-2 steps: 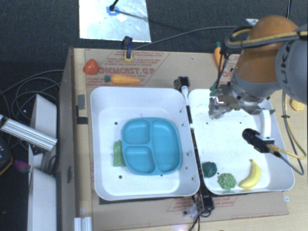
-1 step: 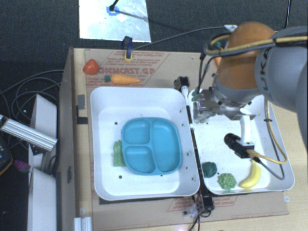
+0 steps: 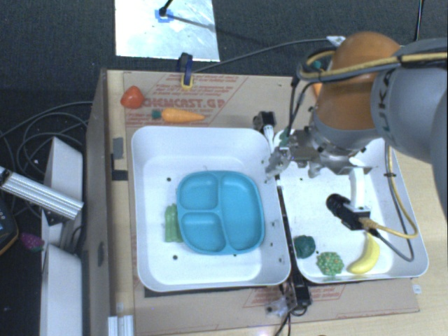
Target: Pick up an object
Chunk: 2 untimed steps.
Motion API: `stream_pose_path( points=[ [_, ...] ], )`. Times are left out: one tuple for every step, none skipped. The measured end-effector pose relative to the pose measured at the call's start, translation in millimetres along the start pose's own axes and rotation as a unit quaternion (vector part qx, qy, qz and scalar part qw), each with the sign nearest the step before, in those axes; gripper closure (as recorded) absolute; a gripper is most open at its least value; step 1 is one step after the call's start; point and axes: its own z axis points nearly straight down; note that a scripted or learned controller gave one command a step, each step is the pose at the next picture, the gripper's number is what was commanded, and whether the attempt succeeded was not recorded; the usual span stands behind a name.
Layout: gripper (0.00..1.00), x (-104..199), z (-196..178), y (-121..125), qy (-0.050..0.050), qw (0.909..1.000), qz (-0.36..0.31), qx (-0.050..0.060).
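My gripper [image 3: 278, 161] hangs over the rim between the two bins, at the upper left corner of the right bin [image 3: 406, 257]. The grey arm with its orange band [image 3: 353, 82] covers that bin's upper part. Along the right bin's front edge lie a dark teal lump [image 3: 304, 246], a green knobbly piece [image 3: 330, 262] and a yellow banana [image 3: 366, 255], all well below the gripper. In the left bin [image 3: 150, 159] a blue divided plate [image 3: 220, 211] lies flat, with a green strip [image 3: 171, 224] against its left side.
An orange carrot [image 3: 183, 116] and a red tomato-like piece [image 3: 131, 97] lie on the cardboard behind the left bin. A blue clamp [image 3: 185, 65] holds the cardboard's back edge. A black part with a yellow cable [image 3: 346, 212] hangs off the arm over the right bin.
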Motion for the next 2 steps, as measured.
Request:
stream_pose_path(
  points=[
    [0.0, -57.3, 53.8, 12.7, -0.001, 1.0, 0.001, 0.001],
    [1.0, -56.6, 42.9, 13.6, 0.0, 1.0, 0.0, 0.0]
  ],
)
